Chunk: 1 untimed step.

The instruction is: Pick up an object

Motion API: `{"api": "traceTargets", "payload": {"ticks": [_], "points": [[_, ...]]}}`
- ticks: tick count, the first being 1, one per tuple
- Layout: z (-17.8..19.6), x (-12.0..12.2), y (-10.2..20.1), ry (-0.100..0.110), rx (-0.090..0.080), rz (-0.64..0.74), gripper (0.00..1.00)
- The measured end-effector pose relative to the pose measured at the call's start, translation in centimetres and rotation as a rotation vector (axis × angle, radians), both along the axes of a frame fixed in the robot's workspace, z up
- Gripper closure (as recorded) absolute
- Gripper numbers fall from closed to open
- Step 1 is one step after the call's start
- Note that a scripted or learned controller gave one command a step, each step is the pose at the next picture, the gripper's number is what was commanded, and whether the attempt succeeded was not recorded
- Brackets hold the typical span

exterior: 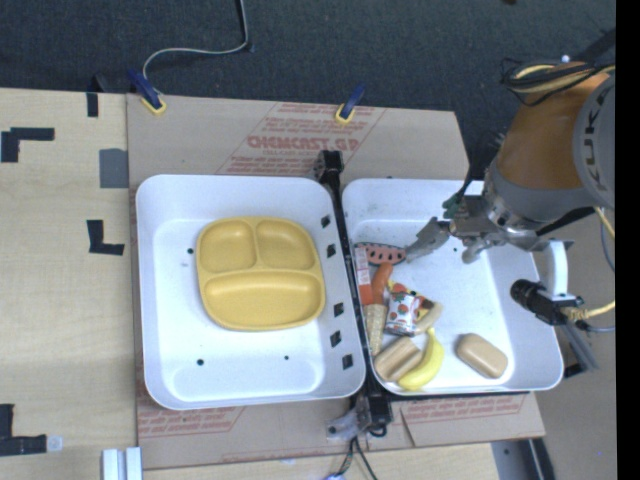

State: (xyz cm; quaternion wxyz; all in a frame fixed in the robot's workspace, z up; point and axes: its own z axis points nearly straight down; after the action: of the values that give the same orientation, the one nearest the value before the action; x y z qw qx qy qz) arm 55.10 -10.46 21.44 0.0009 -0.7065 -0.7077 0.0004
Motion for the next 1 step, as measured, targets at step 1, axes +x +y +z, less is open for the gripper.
{"api": "traceTargets", "payload": {"ticks": [1], "points": [[-12.77,2.27,-3.66,-0.006,-0.002,-0.001,0.00]]}}
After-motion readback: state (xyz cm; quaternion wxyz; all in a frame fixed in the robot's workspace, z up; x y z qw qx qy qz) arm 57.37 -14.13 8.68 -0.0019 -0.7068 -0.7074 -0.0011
